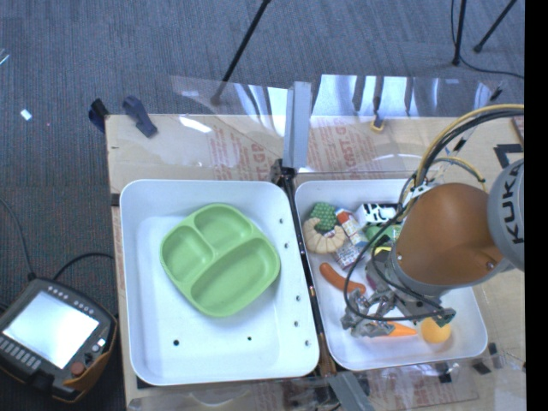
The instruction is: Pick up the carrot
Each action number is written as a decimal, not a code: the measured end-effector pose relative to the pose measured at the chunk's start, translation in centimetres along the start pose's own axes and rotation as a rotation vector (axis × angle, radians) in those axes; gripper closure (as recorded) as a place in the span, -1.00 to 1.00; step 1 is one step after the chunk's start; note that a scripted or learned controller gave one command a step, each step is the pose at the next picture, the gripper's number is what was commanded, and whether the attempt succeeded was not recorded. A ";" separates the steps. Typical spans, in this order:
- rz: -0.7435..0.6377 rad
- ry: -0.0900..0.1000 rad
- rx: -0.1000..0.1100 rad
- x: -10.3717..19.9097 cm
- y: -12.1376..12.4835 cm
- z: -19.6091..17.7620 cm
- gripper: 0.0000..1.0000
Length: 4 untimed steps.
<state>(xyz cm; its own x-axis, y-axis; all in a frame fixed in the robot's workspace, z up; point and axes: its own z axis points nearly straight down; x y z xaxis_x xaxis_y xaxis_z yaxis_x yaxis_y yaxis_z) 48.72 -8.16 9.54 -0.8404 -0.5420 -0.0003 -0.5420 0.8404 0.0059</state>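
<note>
The carrot (401, 331) lies near the front of the right bin (476, 342); it is orange and only partly visible under the gripper. The gripper (373, 318) hangs low over the front middle of that bin, right above the carrot's left end. Touch between them cannot be judged from this angle. The orange wrist band and grey arm cover much of the bin's right half.
A small orange fruit (437, 333) sits just right of the carrot. A red-orange sausage-like piece (339, 276), a round bun-like toy (324, 238) and several small toys crowd the right bin's back left. The left bin (154, 349) holds a green divided plate (221, 258).
</note>
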 end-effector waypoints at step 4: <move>-0.352 0.003 -0.001 0.4 0.1 1.0 -1.00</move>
<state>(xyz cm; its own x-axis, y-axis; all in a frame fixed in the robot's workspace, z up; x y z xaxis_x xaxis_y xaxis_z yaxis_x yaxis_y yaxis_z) 48.36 -8.28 8.55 -0.6019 -0.7986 0.0001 -0.7986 0.6019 0.0069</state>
